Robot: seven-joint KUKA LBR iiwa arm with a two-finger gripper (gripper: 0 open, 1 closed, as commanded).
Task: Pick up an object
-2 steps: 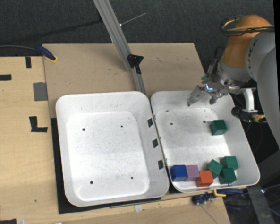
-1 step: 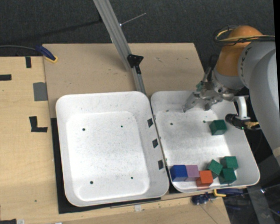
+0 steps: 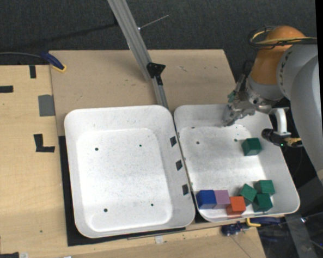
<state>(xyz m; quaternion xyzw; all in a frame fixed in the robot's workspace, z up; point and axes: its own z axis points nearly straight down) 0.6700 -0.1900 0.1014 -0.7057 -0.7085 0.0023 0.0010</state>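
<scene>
1. Camera view: the gripper (image 3: 232, 115) is hovering over the far edge of the right bin (image 3: 204, 120); its grip cannot be made out.
2. A lone green block (image 3: 251, 146) is lying in the right bin, near the gripper but apart.
3. Blue (image 3: 206, 199), lilac (image 3: 222, 198), orange (image 3: 237, 204) and green blocks (image 3: 258, 195) are clustering along the near wall.
4. The left bin (image 3: 74, 125) is sitting alongside.

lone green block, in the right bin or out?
In. The lone green block sits on the right bin floor, apart from the gripper.
</scene>
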